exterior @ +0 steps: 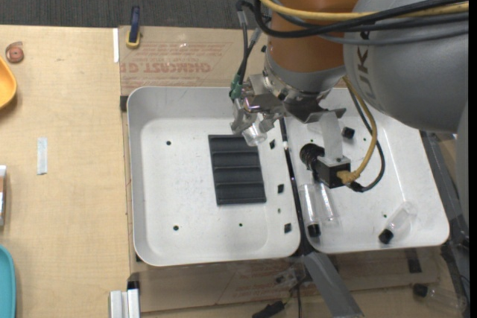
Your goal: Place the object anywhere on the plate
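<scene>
A black ridged plate (238,170) lies flat in the middle of the left bin (153,160). My gripper (252,126) hangs over the plate's far right corner, close to the wall between the two bins. It is shut on a small clear tube (256,133), whose pale rounded end sticks out below the fingertips. The grey arm and its orange band cover the far part of the right bin (417,160).
In the right bin lie two clear tubes with black caps (316,206) side by side near the dividing wall, and another clear capped tube (396,223) at the front right. A small black piece (347,132) sits farther back. A cable loop (369,167) hangs from the wrist.
</scene>
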Motion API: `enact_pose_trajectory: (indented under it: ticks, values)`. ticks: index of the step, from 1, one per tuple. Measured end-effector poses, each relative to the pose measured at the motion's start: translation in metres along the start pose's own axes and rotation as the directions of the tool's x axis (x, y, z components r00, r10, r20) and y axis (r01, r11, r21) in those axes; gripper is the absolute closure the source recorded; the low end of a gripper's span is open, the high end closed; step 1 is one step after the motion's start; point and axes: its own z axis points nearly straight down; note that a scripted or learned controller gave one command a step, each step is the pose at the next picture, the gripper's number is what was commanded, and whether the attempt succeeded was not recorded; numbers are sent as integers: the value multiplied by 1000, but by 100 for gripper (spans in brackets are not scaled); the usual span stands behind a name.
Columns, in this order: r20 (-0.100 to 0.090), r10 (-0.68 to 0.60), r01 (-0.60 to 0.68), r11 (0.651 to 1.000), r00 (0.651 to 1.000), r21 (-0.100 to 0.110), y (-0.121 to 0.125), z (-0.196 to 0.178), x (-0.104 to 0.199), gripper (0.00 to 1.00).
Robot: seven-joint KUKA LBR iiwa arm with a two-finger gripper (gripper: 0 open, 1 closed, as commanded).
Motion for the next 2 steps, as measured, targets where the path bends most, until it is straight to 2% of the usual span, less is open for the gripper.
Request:
enact_pose_trajectory:
  ticks: [1, 2]
  values:
    - [-1, -100, 100, 995, 995, 2, 12, 55, 12, 100]
    - [-1, -100, 100, 995, 995, 2, 12, 55, 12, 0]
